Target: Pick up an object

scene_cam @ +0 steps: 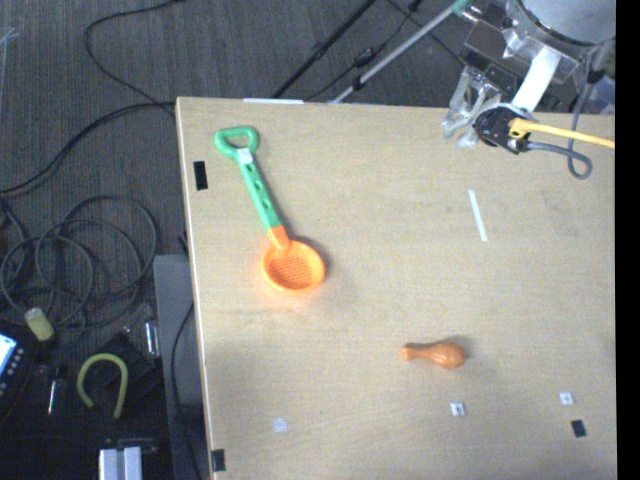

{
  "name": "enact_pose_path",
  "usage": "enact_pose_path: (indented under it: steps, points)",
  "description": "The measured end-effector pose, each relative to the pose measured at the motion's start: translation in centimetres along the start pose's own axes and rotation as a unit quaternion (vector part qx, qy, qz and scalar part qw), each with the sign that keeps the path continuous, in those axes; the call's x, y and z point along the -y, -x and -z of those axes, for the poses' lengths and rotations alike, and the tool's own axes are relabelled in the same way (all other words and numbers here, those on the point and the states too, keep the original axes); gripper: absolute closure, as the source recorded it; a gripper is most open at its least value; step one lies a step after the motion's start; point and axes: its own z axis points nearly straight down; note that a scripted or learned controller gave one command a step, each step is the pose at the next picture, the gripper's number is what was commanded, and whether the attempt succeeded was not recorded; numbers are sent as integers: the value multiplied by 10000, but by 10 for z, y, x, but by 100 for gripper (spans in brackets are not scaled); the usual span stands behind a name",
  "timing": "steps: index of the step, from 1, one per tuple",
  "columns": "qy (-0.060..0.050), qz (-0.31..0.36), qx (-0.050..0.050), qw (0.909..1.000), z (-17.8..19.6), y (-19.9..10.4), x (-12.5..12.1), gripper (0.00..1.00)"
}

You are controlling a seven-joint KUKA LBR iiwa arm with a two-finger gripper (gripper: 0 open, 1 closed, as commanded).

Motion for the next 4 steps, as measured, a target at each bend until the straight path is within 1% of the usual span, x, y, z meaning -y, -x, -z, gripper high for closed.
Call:
enact_pose_path:
  steps: [1, 4]
  points:
    - [64, 649, -45, 9979, -33, 2, 77, 100]
    - [26, 659, -20, 9978, -8, -1, 77, 100]
